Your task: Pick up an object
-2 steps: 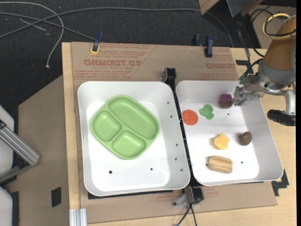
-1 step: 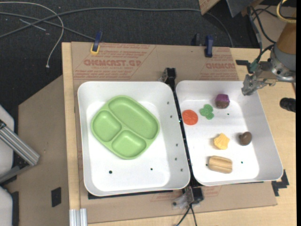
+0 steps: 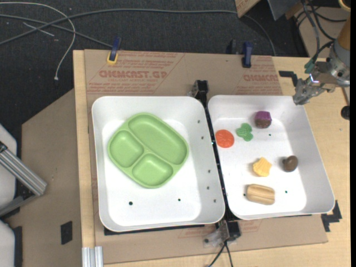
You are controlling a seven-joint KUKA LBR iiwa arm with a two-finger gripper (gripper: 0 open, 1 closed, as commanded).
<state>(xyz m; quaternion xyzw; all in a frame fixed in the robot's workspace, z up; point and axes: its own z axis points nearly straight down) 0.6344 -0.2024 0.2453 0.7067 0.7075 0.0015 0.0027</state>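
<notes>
Outside right bin (image 3: 311, 149) corner, tool (image 3: 303, 93).

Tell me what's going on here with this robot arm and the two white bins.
The arm's claw sits above the far right corner of the right bin, holding nothing. That bin holds six small items: a purple piece, a green piece, an orange disc, a yellow piece, a brown ball and a tan loaf. The left bin holds a green divided plate. Nothing is picked up yet.
</notes>
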